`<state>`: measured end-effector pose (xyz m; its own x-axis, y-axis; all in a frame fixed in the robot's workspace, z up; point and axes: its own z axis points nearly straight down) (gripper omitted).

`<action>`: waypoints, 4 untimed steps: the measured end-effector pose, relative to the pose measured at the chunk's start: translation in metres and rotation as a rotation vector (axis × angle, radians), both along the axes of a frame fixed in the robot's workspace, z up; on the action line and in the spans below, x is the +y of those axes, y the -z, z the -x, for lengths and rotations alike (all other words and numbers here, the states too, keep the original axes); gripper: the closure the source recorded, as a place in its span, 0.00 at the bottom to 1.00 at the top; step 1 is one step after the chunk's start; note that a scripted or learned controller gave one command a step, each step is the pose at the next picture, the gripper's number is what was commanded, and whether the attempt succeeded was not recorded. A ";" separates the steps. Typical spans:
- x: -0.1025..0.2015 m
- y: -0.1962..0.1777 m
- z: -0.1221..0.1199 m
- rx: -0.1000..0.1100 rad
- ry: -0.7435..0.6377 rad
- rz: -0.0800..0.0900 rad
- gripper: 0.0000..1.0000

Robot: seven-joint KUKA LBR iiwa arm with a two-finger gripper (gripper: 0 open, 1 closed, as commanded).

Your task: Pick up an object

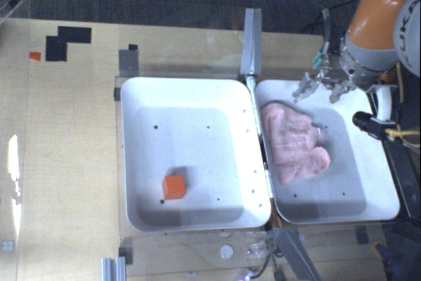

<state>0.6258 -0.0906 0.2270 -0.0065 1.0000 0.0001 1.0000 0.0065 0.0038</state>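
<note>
Two white bins side by side on the bench (72, 161); left bin (141, 141) with an orange block (174, 187) toward its near left; right bin (355, 194) with a pink cloth (293, 145) crumpled against its left wall. Jaws (322, 86) hanging over the right bin's far edge, apparently spread, nothing between them, just beyond the cloth's far end. Nearest target judged to be the cloth. For a sound grasp: shift nearer and left to sit above the thickest fold, keep clear of the bin wall, descend straight, pinch a raised ridge rather than a flat spread, lift slowly; risk of catching only a thin edge and slipping off.
</note>
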 end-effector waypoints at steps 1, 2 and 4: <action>-0.062 0.078 0.035 -0.001 0.016 0.001 0.00; -0.076 0.136 0.046 -0.011 -0.185 0.004 0.00; -0.033 0.122 0.078 -0.025 -0.196 0.006 1.00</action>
